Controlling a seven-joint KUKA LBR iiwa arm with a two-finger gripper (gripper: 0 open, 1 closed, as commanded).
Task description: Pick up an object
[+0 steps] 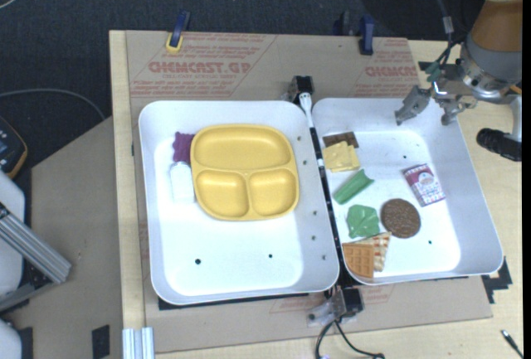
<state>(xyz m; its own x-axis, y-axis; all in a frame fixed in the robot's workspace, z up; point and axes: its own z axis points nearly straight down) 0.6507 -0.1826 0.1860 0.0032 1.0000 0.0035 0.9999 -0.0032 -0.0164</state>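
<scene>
My gripper hangs over the back edge of the right bin, its two fingers spread apart with nothing between them. Below it in that bin lie a yellow cheese slice on a brown piece, a green bean pod, a green leafy piece, a round brown cookie, a waffle and a small red-and-white packet. All of these rest on the bin floor, apart from the gripper.
The left bin holds a yellow divided plate, with a purple item and a white item at its left side. Clamps sit on the cardboard's back edge. The arm's orange band rises at the right.
</scene>
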